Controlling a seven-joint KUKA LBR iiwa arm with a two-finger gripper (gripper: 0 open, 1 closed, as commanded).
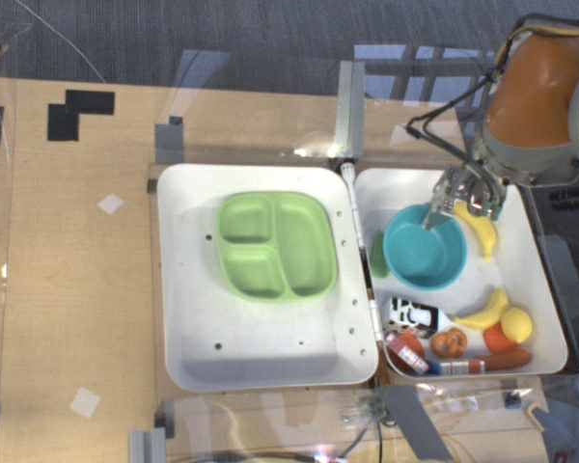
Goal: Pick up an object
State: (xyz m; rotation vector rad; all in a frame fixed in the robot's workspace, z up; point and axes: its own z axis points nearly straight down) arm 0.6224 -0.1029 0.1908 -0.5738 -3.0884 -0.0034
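Two white bins [174, 287] on the surface. Right bin: round teal plastic bowl [425, 254], curved yellow banana [478, 230]. I read the jaws [463, 204] parted, empty, over the bowl's far rim. Step: approach. Next: descend, close.

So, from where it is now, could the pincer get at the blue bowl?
Probably yes. The pincer hangs right at the blue bowl's far rim in the right bin, with nothing lying over the bowl. A banana sits close beside that rim and might crowd the approach.
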